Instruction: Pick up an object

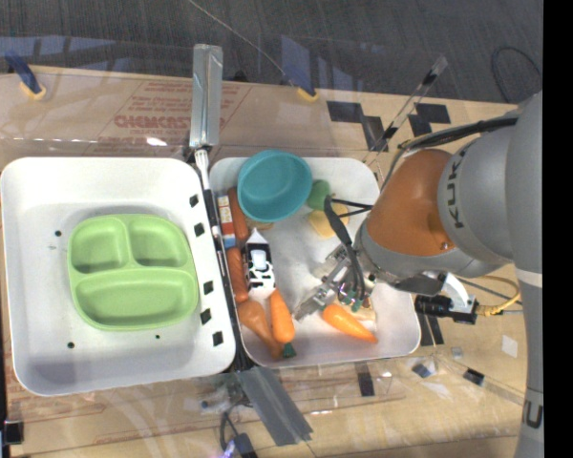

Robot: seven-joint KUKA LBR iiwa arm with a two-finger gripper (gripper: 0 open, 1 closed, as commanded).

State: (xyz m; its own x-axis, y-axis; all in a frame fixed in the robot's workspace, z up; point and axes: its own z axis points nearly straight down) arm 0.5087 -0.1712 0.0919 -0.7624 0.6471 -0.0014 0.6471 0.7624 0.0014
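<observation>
The arm (pixel 439 218) hangs over the right bin (pixel 401 337), gripper (pixel 336 289) (finger state unclear) beside a carrot (pixel 349 322); centre squarely over it before closing.

Robot lab: KUKA arm (pixel 458 208) (cabled), 2 bins (pixel 38 284).

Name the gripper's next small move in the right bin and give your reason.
Probably a short descent onto the carrot at the right bin's front. The gripper sits low just above and left of that carrot, with nothing visible between its fingers, so no object is picked up yet. The blur there leaves its exact alignment uncertain.
</observation>
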